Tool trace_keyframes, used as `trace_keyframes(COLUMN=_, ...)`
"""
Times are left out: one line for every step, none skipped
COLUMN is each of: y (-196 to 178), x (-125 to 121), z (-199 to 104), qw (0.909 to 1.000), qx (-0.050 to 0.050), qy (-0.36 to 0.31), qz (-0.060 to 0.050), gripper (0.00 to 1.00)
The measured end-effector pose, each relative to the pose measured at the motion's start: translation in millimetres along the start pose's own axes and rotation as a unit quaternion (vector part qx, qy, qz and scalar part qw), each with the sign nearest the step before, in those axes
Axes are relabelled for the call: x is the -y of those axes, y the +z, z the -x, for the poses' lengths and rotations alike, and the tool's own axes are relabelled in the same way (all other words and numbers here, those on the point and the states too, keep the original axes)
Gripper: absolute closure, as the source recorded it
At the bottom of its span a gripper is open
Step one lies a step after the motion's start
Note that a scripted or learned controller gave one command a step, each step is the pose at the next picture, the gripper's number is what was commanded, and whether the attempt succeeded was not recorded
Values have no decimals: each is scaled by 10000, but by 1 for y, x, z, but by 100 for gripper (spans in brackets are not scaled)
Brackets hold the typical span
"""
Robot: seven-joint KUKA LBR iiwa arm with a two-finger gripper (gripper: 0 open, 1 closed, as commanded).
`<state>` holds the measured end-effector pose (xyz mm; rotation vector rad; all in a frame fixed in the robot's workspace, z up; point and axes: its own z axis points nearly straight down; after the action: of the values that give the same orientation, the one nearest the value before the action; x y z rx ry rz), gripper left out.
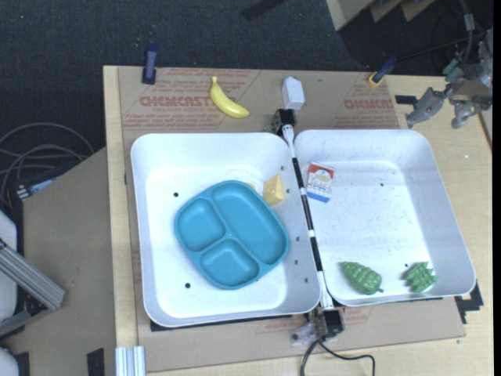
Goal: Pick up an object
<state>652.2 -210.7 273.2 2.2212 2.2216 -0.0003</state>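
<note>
My tool (440, 110) hangs off the right bin's (438, 178) far corner; whether it is apart or together I cannot tell. Two green toys (360, 277) lie near that bin's front edge.

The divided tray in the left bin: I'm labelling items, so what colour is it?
Light blue divided tray, clearest in the camera view.

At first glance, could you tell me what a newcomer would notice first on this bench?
The big blue divided tray in the left bin catches the eye first, with a small yellow piece at its upper right edge. Next comes the yellow banana lying on the bench above that bin. In the right bin, two green objects sit near the lower rim.
</note>
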Motion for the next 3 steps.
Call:
trace_keyframes(y=97, x=12, z=-18, qw=10000, qx=-6, qy=-3, qz=-12, gripper=0)
trace_keyframes(y=144, x=124, z=-71, qw=10000, qx=-8, qy=3, qz=-13, gripper=0)
trace_keyframes(y=153, x=62, z=-26, qw=10000, qx=5, qy=3, qz=3, gripper=0)
